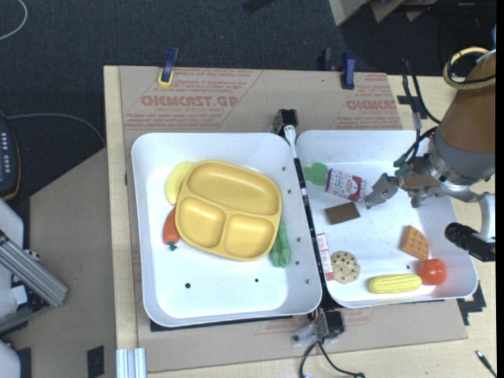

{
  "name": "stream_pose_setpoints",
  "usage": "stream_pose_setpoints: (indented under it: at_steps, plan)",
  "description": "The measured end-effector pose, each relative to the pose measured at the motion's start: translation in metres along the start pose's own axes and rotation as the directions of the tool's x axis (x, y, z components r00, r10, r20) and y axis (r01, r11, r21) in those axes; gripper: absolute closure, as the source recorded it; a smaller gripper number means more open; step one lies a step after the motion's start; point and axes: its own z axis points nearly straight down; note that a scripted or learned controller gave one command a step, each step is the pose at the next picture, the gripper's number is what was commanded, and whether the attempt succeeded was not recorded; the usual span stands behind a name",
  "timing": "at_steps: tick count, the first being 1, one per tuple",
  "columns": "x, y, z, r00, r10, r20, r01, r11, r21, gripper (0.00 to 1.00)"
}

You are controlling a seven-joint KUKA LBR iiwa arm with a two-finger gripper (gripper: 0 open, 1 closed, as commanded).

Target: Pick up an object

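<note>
Here the gripper (398, 188) is hovering with fingers spread wide, holding nothing, over the right bin (378, 140), just right of a red-and-white packet (344, 184).

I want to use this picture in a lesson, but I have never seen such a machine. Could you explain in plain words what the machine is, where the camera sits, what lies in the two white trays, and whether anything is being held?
The camera is fixed above the bench and looks down at a slant. From the right reaches a robot arm, grey with an orange band; its gripper hangs over the right bin. I can't tell whether it is open, and nothing shows held in it.

In the right bin lie toy foods: a red-and-white packet, a brown square, a cookie, a waffle piece, a corn cob and a tomato.

The left bin holds a yellow divided plate, with a red and a green item peeking from under its edges.
</note>
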Motion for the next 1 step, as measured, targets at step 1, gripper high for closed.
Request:
stream_pose_setpoints:
  at_steps: [1]
  plan:
    - [0.0002,0.0031,-0.0074,1.000,-0.003,0.002,0.003,1.000,-0.014,0.00]
